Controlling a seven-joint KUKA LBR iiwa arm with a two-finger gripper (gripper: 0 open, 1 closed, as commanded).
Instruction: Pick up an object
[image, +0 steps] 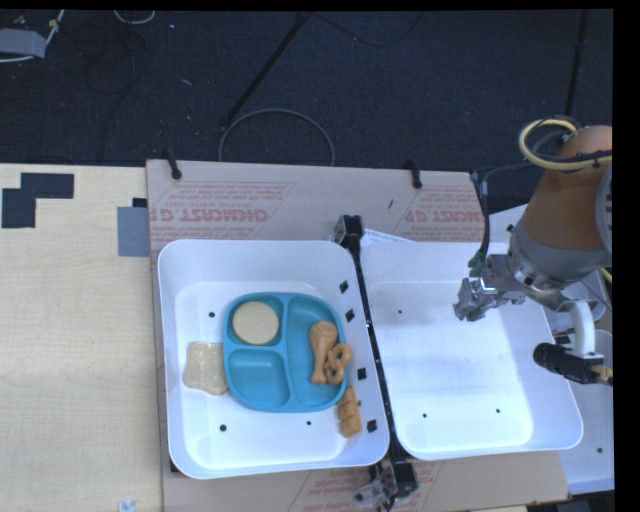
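My hand (478, 298) hangs over the right bin (470, 420), near its far right corner, well apart from anything worth picking; whether it is spread or closed I cannot tell from this angle, and nothing shows in its grip. Everything I could take lies in the left bin (190, 270), and I place it all by the blue divided tray (265, 385) in the middle of that bin. In the tray's far left compartment sits a round tan disc (255, 322), like a flat bun or cookie; in its right compartment lies a knobbly tan pretzel-like piece (328, 352). Just off the tray's left edge, on the bin floor, rests a pale bread-like slice (205, 367), touching or nearly touching the tray. Just off the tray's near right corner lies a small tan chunk (348, 412), close against the divider between the bins. I judge these to be light toy foods, fairly stiff and not fragile, perhaps a little slick. The bread-like slice looks the easiest: it lies flat in open floor, so I would straddle its shorter width. The chunk is crowded by the wall, and the tray's ridges would hinder a pinch on the disc.
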